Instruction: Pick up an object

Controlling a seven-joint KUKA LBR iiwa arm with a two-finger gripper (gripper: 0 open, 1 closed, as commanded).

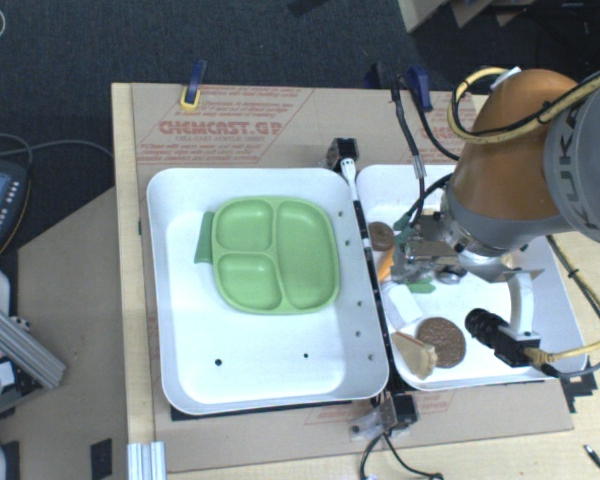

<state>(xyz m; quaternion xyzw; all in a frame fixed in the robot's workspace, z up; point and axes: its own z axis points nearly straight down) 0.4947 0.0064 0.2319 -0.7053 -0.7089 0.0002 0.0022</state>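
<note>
Green piece [418, 287], small and dark, lay in the right bin [555, 303] near its left wall, about midway along. It sat directly beneath the jaws, partly hidden by them; contact could not be made out. Whether the jaws were wide or narrow could not be told, as the wrist blocked the view from above. Nothing was seen held.

Arm [510, 158] reached in from the right, its orange band over the far half of the right bin.

An orange piece [385, 265] lay against the left wall, just beside the green piece. A small brown round thing [380, 235] lay further back along the same wall. A brown disc [442, 338] lay near the front edge, touching a tan wedge [414, 352] in the front left corner.

Left bin [270, 368] held a green divided plate [276, 254], flat, towards the far edge. Both bins sat side by side on the counter [140, 168].
</note>
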